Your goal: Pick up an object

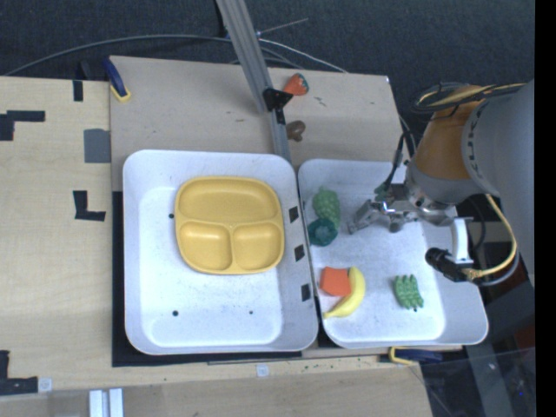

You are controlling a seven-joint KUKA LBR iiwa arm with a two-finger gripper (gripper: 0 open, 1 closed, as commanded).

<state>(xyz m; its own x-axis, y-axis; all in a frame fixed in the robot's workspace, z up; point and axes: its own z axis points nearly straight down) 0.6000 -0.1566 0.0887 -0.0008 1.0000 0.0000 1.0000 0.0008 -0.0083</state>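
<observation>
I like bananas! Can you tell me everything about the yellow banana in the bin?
The banana is small, bright yellow and curved, with the smooth look of a plastic toy. It lies flat near the front of the right bin, with its upper end against an orange block. Nothing else touches it.

Yellow plate (230, 224), yellow banana (349, 298), orange block (334, 281), green toy (407, 291) (bins (148, 259) white)

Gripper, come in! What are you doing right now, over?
Gripper open, nothing held, over right bin. Nearest: green toy, just beside. Banana, orange block further off. Path clear.
</observation>
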